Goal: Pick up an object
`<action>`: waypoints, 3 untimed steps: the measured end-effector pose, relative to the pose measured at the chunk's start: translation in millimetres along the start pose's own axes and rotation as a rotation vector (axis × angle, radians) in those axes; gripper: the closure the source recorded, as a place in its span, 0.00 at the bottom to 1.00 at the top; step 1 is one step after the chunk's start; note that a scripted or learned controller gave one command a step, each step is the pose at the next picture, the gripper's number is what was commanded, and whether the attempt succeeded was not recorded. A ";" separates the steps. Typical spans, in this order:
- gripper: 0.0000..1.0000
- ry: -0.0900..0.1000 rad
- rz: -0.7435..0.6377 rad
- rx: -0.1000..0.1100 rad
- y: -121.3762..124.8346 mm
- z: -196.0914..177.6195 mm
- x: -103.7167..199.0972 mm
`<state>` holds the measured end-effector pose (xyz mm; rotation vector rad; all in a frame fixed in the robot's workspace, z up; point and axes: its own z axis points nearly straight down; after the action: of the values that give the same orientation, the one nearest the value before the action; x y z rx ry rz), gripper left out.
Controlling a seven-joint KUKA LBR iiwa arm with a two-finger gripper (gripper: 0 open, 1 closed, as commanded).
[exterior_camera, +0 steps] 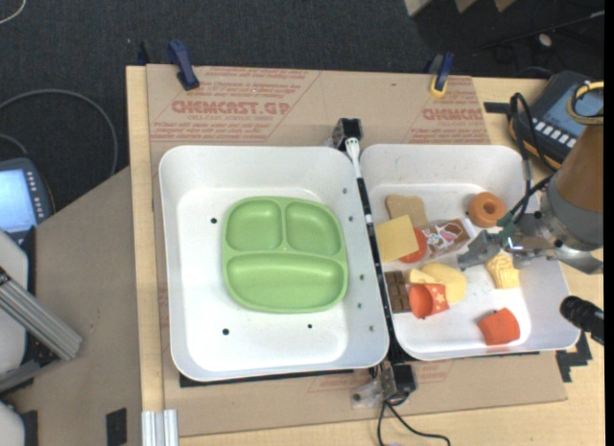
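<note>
My pincer (484, 250) low in right bin (460, 343), near its right edge, over toy food. Can't tell if pincer apart or together. Nothing seen held. Fries (503, 269) just beside tip. Step: reaching. Next: drop, squeeze, lift slow.

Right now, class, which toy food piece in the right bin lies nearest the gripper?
The small yellow fries-like piece, just below the gripper. The brown ring doughnut and red block lie farther off.

Left bin (182, 271): smooth glossy white plastic. Inside it, green divided plate (284, 253): matt plastic. Beneath the bin, tabletop (240, 99): brown printed cardboard, dull. Beyond the tabletop, floor (192, 3): dark rough carpet.
</note>
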<state>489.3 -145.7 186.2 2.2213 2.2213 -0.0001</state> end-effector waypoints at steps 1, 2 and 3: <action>0.00 0.002 -0.001 0.004 -11.5 106.5 36.5; 0.00 -0.005 -0.002 -0.008 78.5 88.9 -24.6; 0.00 0.013 -0.003 0.004 138.1 101.1 -75.5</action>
<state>627.4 -221.2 85.1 2.2262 2.2329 0.0096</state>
